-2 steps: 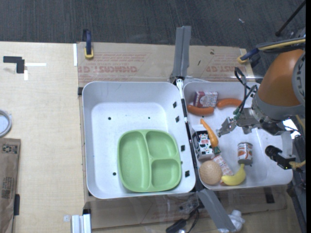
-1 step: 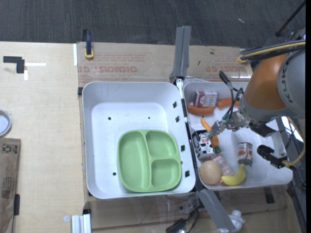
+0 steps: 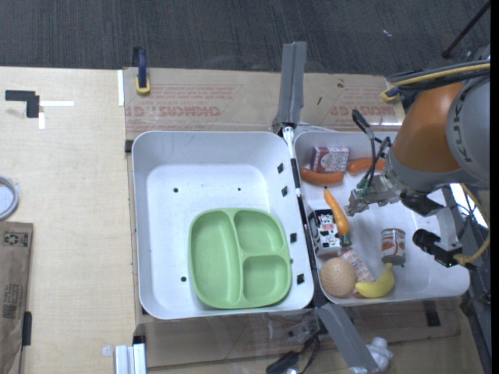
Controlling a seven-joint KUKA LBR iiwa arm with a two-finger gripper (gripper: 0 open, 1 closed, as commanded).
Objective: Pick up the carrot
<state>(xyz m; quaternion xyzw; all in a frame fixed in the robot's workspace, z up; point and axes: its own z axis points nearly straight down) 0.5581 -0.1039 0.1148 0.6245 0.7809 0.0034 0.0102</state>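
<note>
Plainly, I was mid-approach: my gripper (image 3: 363,201), how wide I couldn't tell, hung just right of the carrot (image 3: 336,211) at the frame's centre-right, needing a leftward shift and descent.

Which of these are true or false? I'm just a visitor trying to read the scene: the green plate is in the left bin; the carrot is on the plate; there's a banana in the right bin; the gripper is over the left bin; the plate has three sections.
1. The green plate lies in the left bin. True.
2. The carrot lies on the plate. False: it lies in the right bin, beside a small dark box.
3. A banana lies in the right bin. True, near its front edge, next to a brown egg-shaped object.
4. The gripper is over the left bin. False: it is over the right bin, just right of the carrot.
5. The plate has three sections. True.
</note>
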